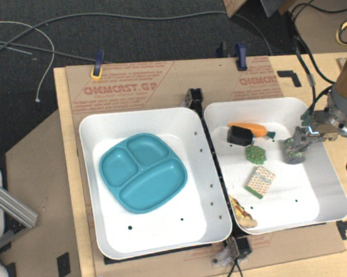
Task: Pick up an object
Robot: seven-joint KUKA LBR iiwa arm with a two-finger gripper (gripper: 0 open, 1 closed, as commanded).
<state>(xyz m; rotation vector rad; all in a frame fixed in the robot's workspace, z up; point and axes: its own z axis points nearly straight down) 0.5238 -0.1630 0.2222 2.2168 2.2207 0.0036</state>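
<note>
Gripper point(295, 149), finger state indeterminate, stands low at 3 o'clock in the right bin point(324, 203). At its 9 o'clock, near, lies a green ball point(256, 154): likely light, slightly yielding, roll-prone; best pinched across its middle.

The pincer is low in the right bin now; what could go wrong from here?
1. The pincer sits apart from every object, so closing here would likely grab nothing.
2. The black block touches the orange carrot; reaching for one may push the other.
3. The patterned card lies flat and may slip away.
</note>
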